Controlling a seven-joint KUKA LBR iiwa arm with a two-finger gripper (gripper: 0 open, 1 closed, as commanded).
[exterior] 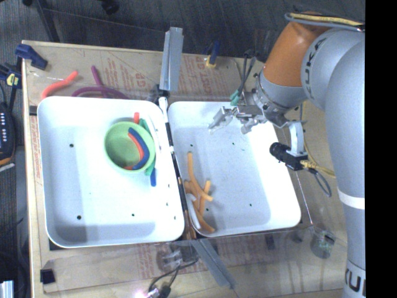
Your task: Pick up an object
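Note:
My gripper hangs over the far part of the right bin, its two silvery fingers spread apart with nothing between them. Several orange sticks lie against that bin's left wall, well below and left of the gripper. In the left bin sits a green bowl with a red strip and a blue strip in it. A small blue piece rests just under the bowl's rim.
Pink and orange tubes lie on the bench behind the left bin. A grey metal bar stands between the bins at the back. The arm fills the right side.

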